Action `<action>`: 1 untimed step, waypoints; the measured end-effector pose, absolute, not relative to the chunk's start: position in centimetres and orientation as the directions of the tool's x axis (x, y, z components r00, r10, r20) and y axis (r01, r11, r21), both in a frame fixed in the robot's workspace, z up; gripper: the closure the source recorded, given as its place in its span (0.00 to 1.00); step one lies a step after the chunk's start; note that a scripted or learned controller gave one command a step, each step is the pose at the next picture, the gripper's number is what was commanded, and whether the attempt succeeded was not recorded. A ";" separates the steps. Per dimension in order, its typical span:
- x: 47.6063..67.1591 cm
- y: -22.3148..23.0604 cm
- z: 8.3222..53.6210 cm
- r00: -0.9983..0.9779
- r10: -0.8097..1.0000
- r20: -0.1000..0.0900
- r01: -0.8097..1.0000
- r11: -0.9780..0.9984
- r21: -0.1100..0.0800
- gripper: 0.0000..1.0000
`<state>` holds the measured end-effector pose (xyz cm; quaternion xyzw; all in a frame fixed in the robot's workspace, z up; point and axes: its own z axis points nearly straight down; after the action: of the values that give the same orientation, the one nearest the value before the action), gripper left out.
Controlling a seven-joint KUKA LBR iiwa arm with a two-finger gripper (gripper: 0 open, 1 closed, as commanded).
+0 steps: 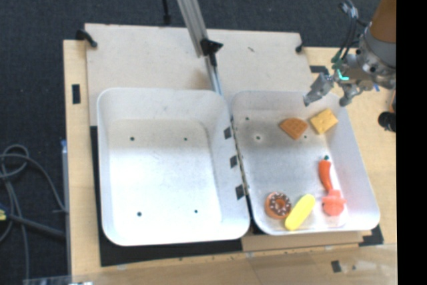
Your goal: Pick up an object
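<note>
Wooden bench (77, 143), two white bins. Right bin (267, 110): two crackers (323, 121), carrot (326, 177), banana (299, 211), donut (277, 204). Claw (331, 93) spread wide, holding nothing, above bin's far right corner, near crackers.

Two bins side by side on the counter (77, 143), two crackers (323, 121) at right bin (267, 157) back, donut (277, 205), banana (299, 211), carrot (328, 188) along its front

One fixed camera looks down at a slant on both bins (167, 163) from above.
</note>
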<state>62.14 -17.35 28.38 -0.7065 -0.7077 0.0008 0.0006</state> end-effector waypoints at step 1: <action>62.2 -17.4 28.6 -0.004 1.000 -0.002 1.000 0.004 0.002 0.00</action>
<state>62.21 -17.37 28.63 -0.7058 -0.7084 0.0003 -0.0014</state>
